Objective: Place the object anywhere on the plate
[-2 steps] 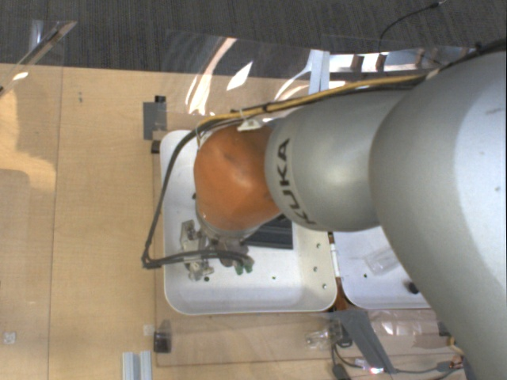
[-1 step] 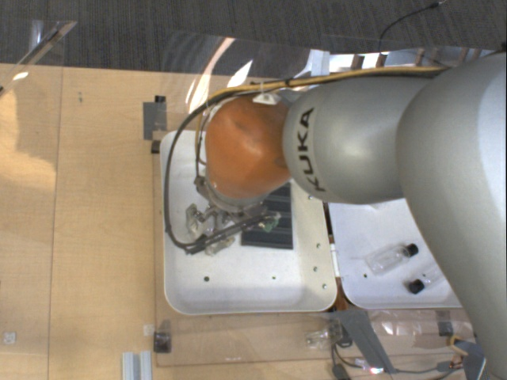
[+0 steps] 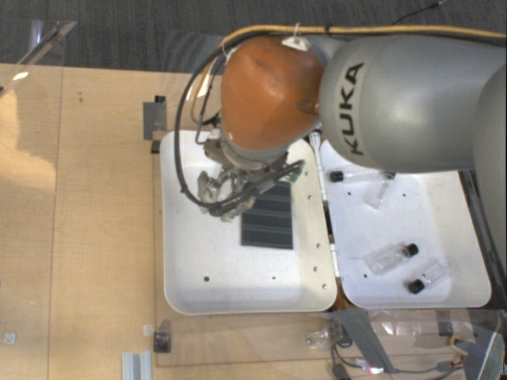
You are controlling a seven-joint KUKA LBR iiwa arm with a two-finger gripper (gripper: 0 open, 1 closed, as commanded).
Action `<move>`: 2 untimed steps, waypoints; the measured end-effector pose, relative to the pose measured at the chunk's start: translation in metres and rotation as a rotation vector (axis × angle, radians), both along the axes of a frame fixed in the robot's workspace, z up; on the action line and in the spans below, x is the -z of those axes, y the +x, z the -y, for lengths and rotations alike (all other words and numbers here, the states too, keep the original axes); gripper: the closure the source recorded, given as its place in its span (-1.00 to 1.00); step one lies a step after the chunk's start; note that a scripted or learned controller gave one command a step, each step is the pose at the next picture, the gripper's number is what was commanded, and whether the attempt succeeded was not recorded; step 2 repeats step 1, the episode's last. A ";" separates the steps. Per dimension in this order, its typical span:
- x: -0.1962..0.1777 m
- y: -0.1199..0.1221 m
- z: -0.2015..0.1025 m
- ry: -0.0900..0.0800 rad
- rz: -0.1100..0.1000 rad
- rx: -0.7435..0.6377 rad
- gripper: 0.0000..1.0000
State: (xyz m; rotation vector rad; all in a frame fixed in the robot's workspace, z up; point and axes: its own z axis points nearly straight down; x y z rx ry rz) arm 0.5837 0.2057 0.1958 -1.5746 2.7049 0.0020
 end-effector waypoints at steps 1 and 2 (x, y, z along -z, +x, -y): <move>0.051 0.085 -0.016 -0.005 0.002 -0.725 1.00; 0.051 0.085 -0.016 -0.005 0.002 -0.725 1.00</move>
